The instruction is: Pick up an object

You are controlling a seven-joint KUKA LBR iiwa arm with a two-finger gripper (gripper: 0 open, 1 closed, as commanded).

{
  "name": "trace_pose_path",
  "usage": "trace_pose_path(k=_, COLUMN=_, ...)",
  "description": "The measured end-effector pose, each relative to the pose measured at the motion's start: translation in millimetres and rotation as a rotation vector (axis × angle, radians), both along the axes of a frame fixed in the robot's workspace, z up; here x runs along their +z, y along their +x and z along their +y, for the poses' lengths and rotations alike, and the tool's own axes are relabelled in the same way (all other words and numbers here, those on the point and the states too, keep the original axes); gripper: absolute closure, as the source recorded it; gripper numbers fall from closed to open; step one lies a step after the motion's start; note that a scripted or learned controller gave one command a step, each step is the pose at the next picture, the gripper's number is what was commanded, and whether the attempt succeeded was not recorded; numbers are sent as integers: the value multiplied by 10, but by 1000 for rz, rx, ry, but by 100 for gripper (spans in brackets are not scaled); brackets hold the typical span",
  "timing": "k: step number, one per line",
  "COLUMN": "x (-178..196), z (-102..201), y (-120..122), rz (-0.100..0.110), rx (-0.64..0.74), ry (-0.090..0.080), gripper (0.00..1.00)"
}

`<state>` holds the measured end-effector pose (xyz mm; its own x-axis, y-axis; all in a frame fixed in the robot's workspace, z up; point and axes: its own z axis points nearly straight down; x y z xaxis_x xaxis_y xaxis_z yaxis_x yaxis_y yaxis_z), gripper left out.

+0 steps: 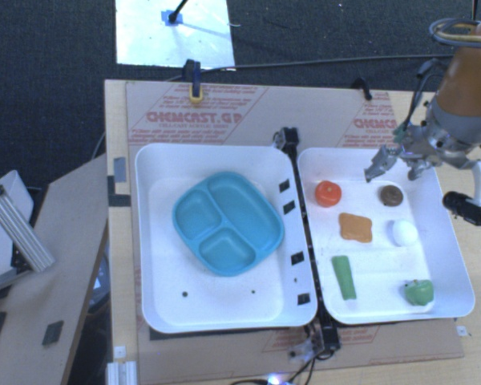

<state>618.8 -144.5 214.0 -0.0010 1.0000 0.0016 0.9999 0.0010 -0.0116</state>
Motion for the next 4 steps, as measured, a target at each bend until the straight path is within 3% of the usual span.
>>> trace_pose_path(k=1, x=83, z=6, y=25, rz=-13, rx=3, ry=-2, gripper=0)
trace_pose_path(k=4, x=-1265, z=-28, y=86, rz=-11, rx=0, ry=-2, gripper=0)
